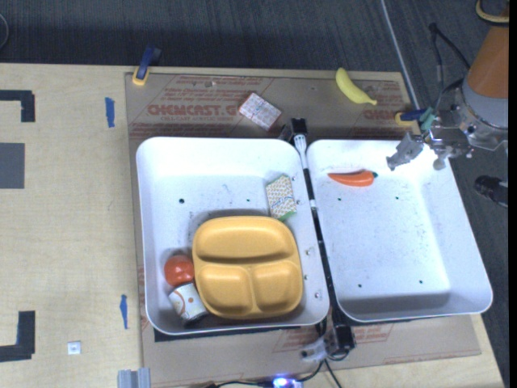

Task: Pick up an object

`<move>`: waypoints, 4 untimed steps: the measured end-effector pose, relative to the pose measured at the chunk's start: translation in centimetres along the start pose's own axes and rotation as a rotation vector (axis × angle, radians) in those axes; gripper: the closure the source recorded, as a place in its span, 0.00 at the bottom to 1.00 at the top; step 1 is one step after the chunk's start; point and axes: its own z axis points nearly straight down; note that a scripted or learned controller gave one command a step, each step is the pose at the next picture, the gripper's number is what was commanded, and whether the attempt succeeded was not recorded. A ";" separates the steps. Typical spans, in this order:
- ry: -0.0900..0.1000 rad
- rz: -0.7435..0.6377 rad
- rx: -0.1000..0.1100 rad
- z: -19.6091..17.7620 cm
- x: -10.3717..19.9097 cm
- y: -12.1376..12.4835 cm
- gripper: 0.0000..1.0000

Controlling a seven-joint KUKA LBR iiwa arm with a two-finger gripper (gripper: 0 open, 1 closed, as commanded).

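Nearest, the left bin (153,217) holds a yellow tray (246,265), with a red ball (178,269) and a cup (187,301) half hidden at its near-left corner, and a packet (280,196) farther back. Beyond, a carrot (352,178) lies by the right bin's (420,297) far edge. The gripper (418,152) hovers at that bin's far-right corner, fingers apart, holding nothing.

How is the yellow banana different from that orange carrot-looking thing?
The banana is yellow and curved, while the carrot is orange-red, straighter, with a small green tip. The banana lies outside the bins on the brown board behind them; the carrot lies inside the right bin, near its far edge. The banana slants across the view, and the carrot lies nearly level. Both are small, elongated toy-like foods, and both lie apart from the gripper.
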 end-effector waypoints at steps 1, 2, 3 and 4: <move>-0.001 -0.002 -0.004 14.8 1.3 5.4 0.00; -0.002 0.001 -0.003 14.9 2.3 -2.8 0.00; -0.001 -0.001 -0.005 14.8 5.5 2.2 0.00; -0.003 -0.001 -0.009 13.8 5.5 2.3 1.00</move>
